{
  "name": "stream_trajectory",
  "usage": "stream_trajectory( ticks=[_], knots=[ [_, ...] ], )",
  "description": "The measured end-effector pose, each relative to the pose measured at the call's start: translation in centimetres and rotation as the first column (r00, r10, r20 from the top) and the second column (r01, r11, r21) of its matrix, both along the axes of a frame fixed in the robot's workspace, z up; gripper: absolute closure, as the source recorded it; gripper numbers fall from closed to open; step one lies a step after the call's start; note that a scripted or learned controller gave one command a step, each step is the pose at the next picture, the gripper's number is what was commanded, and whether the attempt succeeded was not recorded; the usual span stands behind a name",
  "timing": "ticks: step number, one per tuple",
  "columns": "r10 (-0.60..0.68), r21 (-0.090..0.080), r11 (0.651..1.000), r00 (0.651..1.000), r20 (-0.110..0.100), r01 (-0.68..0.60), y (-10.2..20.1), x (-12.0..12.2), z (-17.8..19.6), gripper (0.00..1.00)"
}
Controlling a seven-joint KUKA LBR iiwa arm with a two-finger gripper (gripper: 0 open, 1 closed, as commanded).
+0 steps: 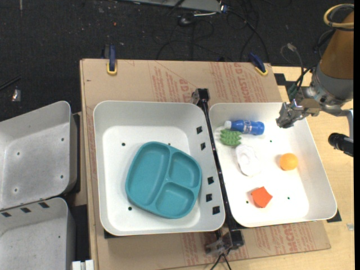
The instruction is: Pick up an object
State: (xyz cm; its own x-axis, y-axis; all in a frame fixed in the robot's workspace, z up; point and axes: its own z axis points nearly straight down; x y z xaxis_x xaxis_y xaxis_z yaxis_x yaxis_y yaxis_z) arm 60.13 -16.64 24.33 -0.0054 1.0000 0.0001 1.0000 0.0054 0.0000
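Grey arm with orange band comes in from the right; the tool hangs over the far right corner of the right bin. Too small and dark here; whether it is apart or together, cannot tell. Nothing visibly between its tips, so no hold.

Step, as I judge it: approach, pick not yet made. Tool is above the bin's upper edge area, clear of all objects.

Nearest thing out from the tool: blue bottle, just to its left, lying flat near the bin's far wall. Long axis runs roughly left-right across the view, slightly tilted; white cap end points left, blue body end points right toward the tool. Likely target. The next move calls for shifting left, dropping down, and closing across the bottle's short width, i.e. perpendicular to that axis.

Green toy touches or nearly touches the bottle's cap end — crowding risk there, so grip mid-body. White object lies below it, hard to read against the bin. Orange ball sits near, below the tool, round, may roll. Red-orange block is nearer the front.

Left bin holds a teal divided plate, well apart. Both bins sit on a cardboard-covered counter.
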Motion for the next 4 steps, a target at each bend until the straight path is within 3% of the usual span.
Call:
stream_trajectory(
  ticks=[4],
  knots=[
    [0.002,0.001,1.000,1.000,0.000,-0.002,22.4,0.9,-3.0,1.00]
  ],
)
